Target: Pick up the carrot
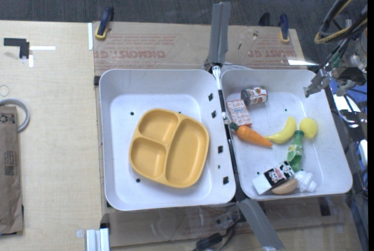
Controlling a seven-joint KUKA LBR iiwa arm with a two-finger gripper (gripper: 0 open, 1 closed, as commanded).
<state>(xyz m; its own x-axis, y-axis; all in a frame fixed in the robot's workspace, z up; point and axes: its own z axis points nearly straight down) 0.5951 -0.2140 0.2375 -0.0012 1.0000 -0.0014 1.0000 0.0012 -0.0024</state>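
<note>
The carrot [252, 135] is orange with a green stem end. It lies in the right bin [327, 127] near the left wall, pointing right toward a banana [284, 130]. My gripper [327, 77] hangs over the far right corner of the right bin, well to the right of the carrot and apart from it. It is partly cut off by cables and the arm's body.
Around the carrot lie a pink carton [238, 112], a small can [255, 96], a lemon [308, 127], a green bottle [295, 153] and a black-and-white carton [273, 177]. The left bin [117, 127] holds a yellow divided plate [169, 147].
</note>
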